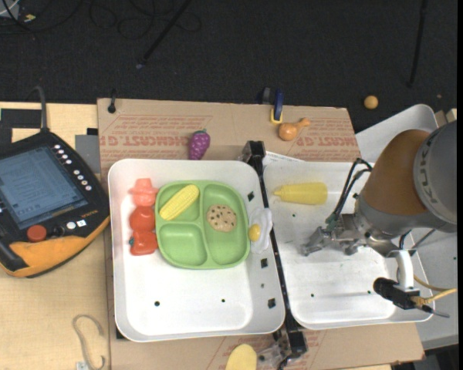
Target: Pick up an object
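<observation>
Down in the right bin (pixel 347 303), the jaws (pixel 318 243) hang low over the white floor, near its middle; whether they are wide or narrow cannot be told, and nothing shows between them. Just beyond them, toward the bin's far wall, lies a yellow bottle (pixel 299 193) on its side, apart from the jaws. The left bin (pixel 177 311) holds a green tray (pixel 187 247) with a corn cob (pixel 177 201) and a cookie (pixel 221 218) in its top compartments, and a red toy (pixel 143 220) just beside it. A tablet (pixel 32 183) rests on the worktop (pixel 31 314).
</observation>
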Controlling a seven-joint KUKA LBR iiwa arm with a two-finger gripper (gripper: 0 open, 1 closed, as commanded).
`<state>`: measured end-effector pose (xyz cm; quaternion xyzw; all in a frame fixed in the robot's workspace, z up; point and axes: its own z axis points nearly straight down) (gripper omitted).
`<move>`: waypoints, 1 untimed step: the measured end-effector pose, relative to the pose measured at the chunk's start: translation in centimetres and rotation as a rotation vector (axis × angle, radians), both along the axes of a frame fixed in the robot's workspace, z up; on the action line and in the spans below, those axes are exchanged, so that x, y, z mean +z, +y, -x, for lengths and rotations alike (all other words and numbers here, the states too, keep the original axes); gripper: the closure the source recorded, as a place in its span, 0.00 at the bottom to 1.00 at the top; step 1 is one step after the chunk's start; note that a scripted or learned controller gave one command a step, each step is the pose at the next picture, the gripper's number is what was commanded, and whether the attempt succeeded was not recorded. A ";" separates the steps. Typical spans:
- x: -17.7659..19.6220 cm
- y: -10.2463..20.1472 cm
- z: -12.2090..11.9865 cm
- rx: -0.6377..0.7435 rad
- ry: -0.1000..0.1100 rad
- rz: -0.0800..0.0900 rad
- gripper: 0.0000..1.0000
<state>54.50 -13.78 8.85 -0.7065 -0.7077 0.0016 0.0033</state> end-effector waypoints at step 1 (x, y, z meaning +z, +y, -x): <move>1.3 -0.2 0.0 -0.007 -0.002 0.000 1.00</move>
